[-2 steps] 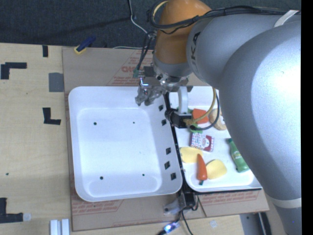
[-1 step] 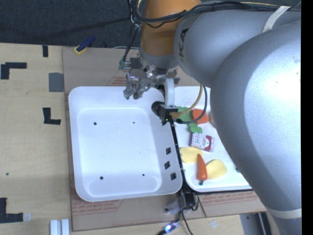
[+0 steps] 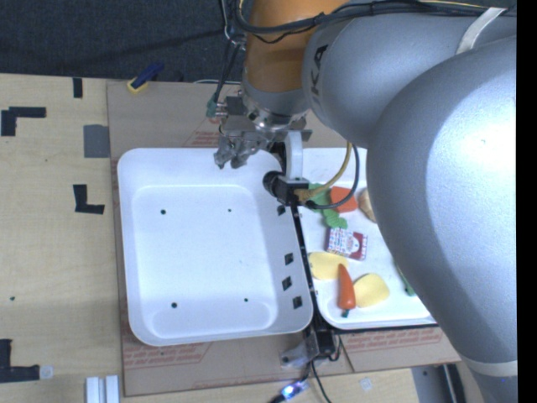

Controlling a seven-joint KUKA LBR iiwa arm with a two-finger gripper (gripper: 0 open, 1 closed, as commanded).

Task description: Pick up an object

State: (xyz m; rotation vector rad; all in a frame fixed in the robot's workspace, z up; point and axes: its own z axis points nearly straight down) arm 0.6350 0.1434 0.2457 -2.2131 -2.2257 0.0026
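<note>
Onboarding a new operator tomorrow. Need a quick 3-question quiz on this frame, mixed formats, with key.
1. True or false: the grey arm's two-finger gripper is above the far rim of the left shallow white bin.
2. Multiple choice: which bin holds the orange carrot-shaped toy? A) left bin B) right shallow white bin C) neither
3. Fill in: the small red-and-white packet lies just beyond two ______ rounded toy pieces.

Key: 1 true; 2 B; 3 yellow
</note>
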